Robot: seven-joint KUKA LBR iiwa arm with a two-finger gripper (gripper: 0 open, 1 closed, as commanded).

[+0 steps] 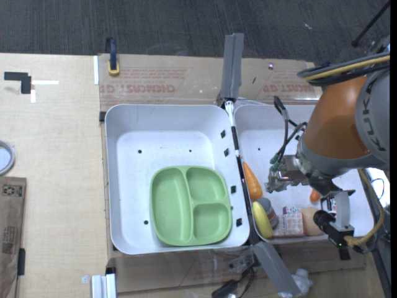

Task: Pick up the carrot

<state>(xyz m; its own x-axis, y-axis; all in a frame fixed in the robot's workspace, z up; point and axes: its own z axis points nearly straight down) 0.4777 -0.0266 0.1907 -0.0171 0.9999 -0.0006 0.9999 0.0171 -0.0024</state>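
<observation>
The orange carrot [251,179] lies in the right bin [257,135], along its left wall, pointing up and down the view. My gripper [279,179] hangs low over the right bin, just to the right of the carrot, with a small gap between them. The grey arm and its orange band cover much of that bin's right side.
A green divided plate [191,205] sits in the left bin [124,166]. Below the carrot lie a yellow banana-like item [261,220] and a small printed packet [291,221]. A small orange piece [315,195] peeks out by the arm. A grey divider [233,67] stands behind the bins.
</observation>
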